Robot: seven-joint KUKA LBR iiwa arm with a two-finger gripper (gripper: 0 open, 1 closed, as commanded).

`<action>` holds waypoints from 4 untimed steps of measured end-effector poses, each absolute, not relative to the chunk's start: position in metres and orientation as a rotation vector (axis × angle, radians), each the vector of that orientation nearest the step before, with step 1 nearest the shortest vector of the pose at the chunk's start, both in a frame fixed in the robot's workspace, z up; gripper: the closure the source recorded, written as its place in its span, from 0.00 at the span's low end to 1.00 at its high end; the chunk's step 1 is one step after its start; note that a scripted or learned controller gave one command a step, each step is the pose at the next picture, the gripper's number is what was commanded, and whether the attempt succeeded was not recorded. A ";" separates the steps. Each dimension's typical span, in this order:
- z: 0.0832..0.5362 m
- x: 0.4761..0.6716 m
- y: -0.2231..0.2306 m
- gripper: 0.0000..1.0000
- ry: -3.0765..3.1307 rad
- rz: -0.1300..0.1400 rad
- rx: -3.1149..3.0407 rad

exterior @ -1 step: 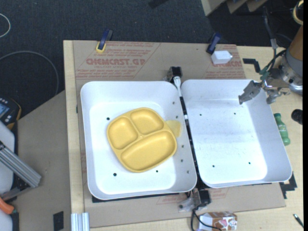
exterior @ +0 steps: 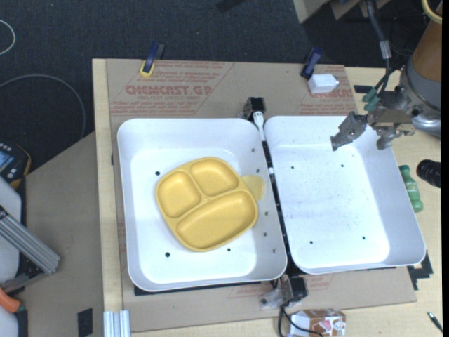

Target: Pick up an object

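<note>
Two shallow white bins sit side by side on a brown board covering the bench. The left bin (exterior: 133, 188) occupies the centre-left of the frame; the right bin (exterior: 393, 237) occupies the centre-right. Their inner walls touch or nearly touch along a dark seam running down the middle.

A yellow divided tray (exterior: 205, 203) lies flat in the left bin, roughly central on its floor and turned at an angle to the bin walls. It has three compartments: two smaller ones toward the upper side and one larger toward the lower side. A pale yellow edge projects from beneath it on its right side, just beside the bin's right wall; what that piece is cannot be determined.

The gripper (exterior: 366, 136) is at the upper right of the frame, above the upper right portion of the right bin, well apart from the tray. Its two dark fingers are spread apart, one toward the left and one toward the right, with bare bin floor visible between them. Nothing is held.

A green item (exterior: 412, 187) lies outside the right bin's right wall. A blue and yellow clamp (exterior: 151, 59) and a white and blue clamp (exterior: 319, 77) grip the upper edge of the board.
</note>
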State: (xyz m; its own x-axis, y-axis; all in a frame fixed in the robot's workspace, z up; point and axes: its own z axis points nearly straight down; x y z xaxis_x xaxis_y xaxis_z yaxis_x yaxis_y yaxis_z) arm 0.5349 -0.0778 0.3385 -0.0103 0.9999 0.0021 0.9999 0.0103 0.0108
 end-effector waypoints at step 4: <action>0.431 0.480 0.100 1.00 2.224 0.011 2.214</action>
